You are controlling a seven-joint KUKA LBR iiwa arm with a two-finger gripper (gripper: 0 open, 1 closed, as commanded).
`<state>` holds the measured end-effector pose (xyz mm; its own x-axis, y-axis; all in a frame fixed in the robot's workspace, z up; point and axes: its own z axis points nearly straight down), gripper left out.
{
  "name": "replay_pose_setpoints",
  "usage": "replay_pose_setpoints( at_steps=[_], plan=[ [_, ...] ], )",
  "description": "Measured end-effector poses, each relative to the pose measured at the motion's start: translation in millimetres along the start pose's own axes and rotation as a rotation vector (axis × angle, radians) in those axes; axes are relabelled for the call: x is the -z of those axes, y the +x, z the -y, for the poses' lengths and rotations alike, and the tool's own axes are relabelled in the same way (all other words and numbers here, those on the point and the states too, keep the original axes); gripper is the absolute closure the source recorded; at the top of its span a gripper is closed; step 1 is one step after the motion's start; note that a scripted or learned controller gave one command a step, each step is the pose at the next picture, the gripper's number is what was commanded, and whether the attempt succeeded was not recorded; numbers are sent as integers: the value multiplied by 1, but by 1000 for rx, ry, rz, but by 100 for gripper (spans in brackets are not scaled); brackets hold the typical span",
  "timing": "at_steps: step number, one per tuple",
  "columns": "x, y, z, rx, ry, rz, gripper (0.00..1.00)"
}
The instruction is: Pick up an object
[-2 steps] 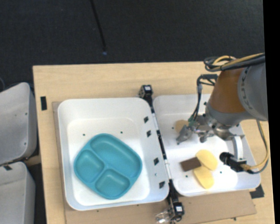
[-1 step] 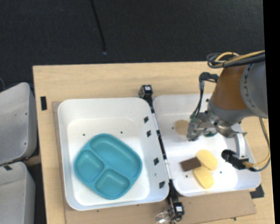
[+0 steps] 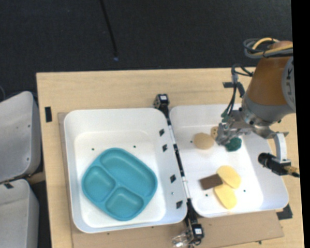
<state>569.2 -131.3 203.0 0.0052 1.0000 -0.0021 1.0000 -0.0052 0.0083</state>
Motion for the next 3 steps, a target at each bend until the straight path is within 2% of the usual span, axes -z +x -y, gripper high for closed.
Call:
replay_pose_setpoints(
  at_steps=[1, 3],
  plan=[
    [54, -1, -2, 8, 1, 0, 100],
    [41, 89, -1, 10, 8, -2, 100]
  ],
)
